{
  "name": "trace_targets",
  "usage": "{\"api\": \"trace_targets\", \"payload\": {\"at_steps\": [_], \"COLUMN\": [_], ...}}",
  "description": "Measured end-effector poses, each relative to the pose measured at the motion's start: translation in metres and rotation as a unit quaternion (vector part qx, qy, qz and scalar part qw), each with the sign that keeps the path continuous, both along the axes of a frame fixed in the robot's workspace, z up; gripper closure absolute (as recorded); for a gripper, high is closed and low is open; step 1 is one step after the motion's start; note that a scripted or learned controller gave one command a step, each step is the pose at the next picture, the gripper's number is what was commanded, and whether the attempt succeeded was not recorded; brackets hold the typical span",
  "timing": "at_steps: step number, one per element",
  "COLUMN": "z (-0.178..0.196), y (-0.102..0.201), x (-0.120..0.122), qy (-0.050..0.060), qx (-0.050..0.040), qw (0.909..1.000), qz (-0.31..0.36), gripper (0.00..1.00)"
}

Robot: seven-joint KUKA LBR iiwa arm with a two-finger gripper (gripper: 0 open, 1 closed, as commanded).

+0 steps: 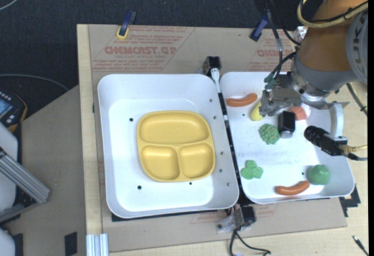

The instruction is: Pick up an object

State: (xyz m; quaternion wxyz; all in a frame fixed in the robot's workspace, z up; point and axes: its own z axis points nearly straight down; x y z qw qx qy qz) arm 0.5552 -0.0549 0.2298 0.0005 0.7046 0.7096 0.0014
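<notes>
My gripper (278,110) hangs low over the upper middle of the right bin (339,187), under the grey and orange arm (330,33). Right at its left side lies a small yellow piece (256,113), partly hidden by it. A reddish piece (300,113) peeks out on its right. A bumpy green piece (269,133) lies just below it. An orange sausage (241,100) rests to the left, near the bin's top edge. I see nothing lifted off the bin floor.
The left bin (117,97) holds a yellow divided plate (175,145). Lower in the right bin lie a small green leafy piece (252,170), a second sausage (292,189) and a green ball (319,175). A black divider (222,106) runs between the bins.
</notes>
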Motion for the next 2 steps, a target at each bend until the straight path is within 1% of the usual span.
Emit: {"api": "trace_targets", "payload": {"at_steps": [1, 2], "z": [-0.0056, -0.0019], "y": [0.0579, 0.0538], "x": [0.0001, 0.0005], "qy": [0.002, 0.001], "qx": [0.0007, -0.0006], "qw": [1.0000, 1.0000], "qz": [0.000, -0.003], "gripper": [1.00, 1.00]}}
